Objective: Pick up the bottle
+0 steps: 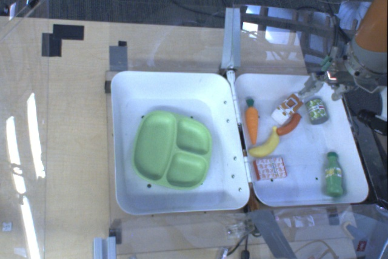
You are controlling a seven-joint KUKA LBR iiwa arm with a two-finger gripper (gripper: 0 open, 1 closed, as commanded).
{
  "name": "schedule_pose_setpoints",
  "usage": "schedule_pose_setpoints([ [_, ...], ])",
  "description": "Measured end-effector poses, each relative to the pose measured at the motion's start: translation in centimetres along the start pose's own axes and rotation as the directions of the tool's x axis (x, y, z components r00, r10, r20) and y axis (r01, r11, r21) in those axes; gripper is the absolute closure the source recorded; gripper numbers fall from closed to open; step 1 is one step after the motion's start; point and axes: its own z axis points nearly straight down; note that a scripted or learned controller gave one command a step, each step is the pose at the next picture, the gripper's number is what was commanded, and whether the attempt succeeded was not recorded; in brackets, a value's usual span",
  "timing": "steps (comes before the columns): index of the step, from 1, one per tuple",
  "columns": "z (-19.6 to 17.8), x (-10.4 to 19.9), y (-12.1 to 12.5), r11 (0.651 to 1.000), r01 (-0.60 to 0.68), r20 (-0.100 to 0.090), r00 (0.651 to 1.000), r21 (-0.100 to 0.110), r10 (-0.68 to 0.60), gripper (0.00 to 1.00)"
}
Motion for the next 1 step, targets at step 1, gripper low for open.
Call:
schedule_pose_setpoints([
  [1, 2.75, -3.67, -5.41, 1.000, 0.022, 0.002, 1.000, -0.002, -0.022, 0.00],
])
